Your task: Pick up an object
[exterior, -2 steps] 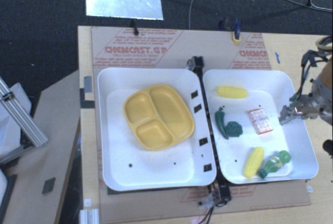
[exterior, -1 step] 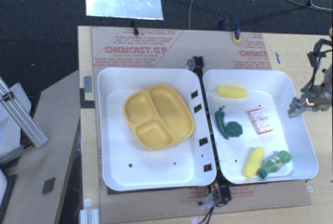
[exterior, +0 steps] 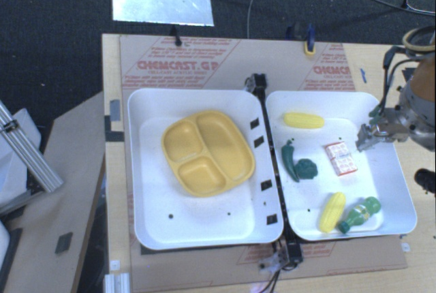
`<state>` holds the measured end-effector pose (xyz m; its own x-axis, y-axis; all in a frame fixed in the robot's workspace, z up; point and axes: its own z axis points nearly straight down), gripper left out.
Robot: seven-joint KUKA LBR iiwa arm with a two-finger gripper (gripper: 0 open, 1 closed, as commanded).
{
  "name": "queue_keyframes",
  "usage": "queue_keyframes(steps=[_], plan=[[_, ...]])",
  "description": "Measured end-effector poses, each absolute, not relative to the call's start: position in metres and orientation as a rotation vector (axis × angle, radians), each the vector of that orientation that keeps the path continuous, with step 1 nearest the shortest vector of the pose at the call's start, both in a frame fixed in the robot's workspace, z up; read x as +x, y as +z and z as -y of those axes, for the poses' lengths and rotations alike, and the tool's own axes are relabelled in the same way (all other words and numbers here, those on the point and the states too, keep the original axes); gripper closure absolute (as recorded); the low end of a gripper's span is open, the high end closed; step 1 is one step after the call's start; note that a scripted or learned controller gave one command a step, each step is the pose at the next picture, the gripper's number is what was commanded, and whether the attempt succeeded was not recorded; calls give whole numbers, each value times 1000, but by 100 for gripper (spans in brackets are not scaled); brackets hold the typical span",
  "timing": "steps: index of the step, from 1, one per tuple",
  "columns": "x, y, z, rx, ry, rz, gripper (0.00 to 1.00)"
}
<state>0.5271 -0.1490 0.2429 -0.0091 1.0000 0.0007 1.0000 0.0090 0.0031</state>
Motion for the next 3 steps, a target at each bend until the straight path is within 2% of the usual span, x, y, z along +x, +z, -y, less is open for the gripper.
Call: queue_keyframes(steps=[2,3], plan=[[534,237,57,2211,4,-2232,100],[553,232,-1,2208,6,-2234,100]])
